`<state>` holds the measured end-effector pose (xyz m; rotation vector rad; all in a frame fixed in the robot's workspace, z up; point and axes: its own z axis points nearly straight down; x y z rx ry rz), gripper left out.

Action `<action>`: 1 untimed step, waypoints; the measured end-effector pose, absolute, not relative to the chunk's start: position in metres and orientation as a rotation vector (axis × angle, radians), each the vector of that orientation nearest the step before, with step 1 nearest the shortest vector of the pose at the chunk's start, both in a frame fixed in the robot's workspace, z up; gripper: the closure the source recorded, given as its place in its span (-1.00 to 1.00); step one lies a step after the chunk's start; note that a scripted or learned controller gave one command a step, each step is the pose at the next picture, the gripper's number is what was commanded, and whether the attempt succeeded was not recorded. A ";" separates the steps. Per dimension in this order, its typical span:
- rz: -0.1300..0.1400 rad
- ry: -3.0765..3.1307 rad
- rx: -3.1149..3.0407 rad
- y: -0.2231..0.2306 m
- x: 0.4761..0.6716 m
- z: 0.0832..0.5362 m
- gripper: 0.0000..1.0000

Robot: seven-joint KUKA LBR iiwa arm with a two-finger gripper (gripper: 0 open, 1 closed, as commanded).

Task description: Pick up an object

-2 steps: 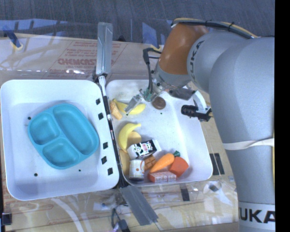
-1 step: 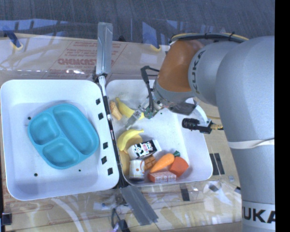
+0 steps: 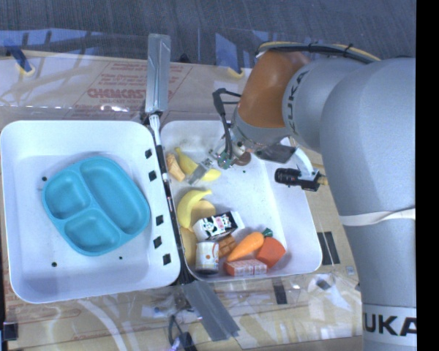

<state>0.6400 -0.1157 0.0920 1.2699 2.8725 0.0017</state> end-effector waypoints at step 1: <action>0.002 2.874 1.265 -0.115 0.641 0.102 1.00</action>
